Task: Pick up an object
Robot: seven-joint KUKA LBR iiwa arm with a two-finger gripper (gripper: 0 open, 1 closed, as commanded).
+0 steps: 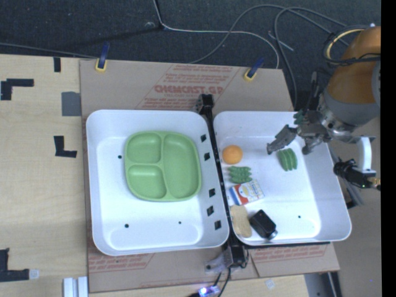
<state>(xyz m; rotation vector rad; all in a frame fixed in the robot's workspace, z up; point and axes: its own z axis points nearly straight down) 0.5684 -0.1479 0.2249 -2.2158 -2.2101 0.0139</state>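
You are looking down on 2 white bins set side by side on a cardboard sheet (185, 82). The left bin (105, 228) holds a green plate (163, 166) with 3 compartments, lying flat near the bin's middle.

The right bin (322, 221) holds the small things. An orange ball (232, 154) sits close to the bin's left wall. Just below it lies a green leafy piece (241, 174), then a small white, red and blue packet (246, 192), then a tan bread-like piece (240, 220) near the front wall, with a black block (263, 223) just beside it on the right. A green ridged vegetable (288, 159) lies apart from that row, in the upper right part of the bin.

The arm (352, 85) comes in from the right, and its gripper (296, 142) hangs over the right bin, just above the green ridged vegetable. You can see 2 dark fingers spread apart, 1 pointing left at (279, 141), with nothing between them. Whether the gripper touches the vegetable, you cannot tell.
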